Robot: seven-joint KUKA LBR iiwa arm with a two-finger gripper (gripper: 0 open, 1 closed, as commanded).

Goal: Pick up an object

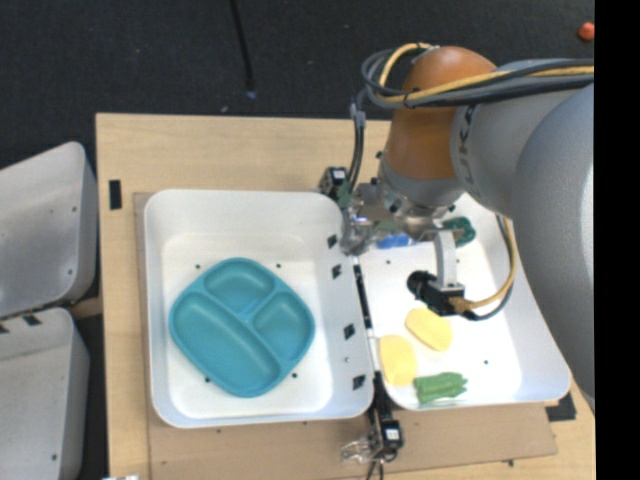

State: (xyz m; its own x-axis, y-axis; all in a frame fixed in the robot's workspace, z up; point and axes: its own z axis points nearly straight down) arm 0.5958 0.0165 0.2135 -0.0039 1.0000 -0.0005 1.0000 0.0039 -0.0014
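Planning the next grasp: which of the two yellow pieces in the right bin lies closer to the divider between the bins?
The lower-left yellow piece, beside the divider. The other yellow piece sits farther right, higher in view.

No readable text, labels, brand marks or nos. anywhere right now. The teal divided plate (241, 325) is plain, no print on it, and the white bin (240, 208) walls carry no markings. The small dark tabs along the bin divider (357, 298) are too small to read, if lettered at all.
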